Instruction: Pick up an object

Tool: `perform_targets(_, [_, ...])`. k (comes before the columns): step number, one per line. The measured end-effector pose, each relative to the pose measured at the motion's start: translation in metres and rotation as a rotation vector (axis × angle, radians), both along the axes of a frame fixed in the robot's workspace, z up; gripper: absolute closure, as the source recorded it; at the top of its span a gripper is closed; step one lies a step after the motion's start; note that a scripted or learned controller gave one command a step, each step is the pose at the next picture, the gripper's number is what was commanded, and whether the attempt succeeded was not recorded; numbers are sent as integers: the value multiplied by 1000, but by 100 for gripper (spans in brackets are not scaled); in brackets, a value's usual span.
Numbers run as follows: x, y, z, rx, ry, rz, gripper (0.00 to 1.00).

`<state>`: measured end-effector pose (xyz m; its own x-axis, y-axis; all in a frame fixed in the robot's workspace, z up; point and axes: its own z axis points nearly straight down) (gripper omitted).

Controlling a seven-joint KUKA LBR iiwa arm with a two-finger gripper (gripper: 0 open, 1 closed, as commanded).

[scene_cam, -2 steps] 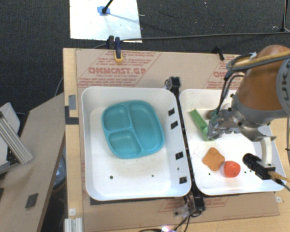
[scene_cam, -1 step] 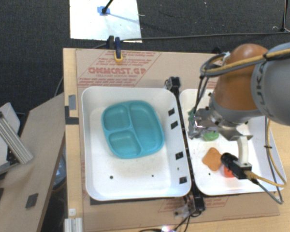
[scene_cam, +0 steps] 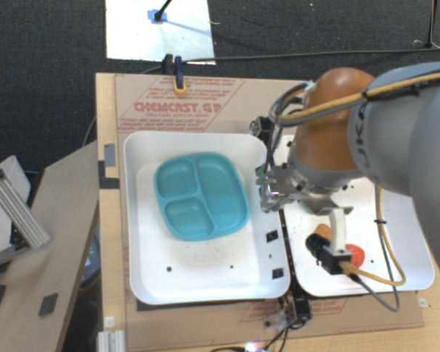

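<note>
Small red-orange piece (scene_cam: 356, 255) in the right white bin (scene_cam: 418, 270), nearer than the jaws and off to their right; partly hidden, shape unclear. Jaws sit over the seam between the bins. Cannot tell how far open; nothing seen held. Teal three-compartment plastic plate (scene_cam: 202, 195) lies flat in the left white bin (scene_cam: 150, 270), just left of the jaws. Likely light, stiff and slick; pinch the raised rim.

A pale plywood bench (scene_cam: 106, 218) carries a brown sheet of protective paper printed with red lettering (scene_cam: 180, 108), held at its far edge by a small black and yellow clamp (scene_cam: 177, 75). On the sheet two shallow white plastic bins sit side by side, the left bin (scene_cam: 132, 218) and the right bin (scene_cam: 304, 273) touching along their inner rims.
</note>
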<state>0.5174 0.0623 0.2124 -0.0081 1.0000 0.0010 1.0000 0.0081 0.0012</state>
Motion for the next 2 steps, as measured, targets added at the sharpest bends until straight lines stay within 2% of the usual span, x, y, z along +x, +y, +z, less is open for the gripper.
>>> perform_targets(1, [-9, 47, -2, 0, 1, 0, 100])
perform_targets(2, [-8, 45, -2, 0, 1, -4, 0])
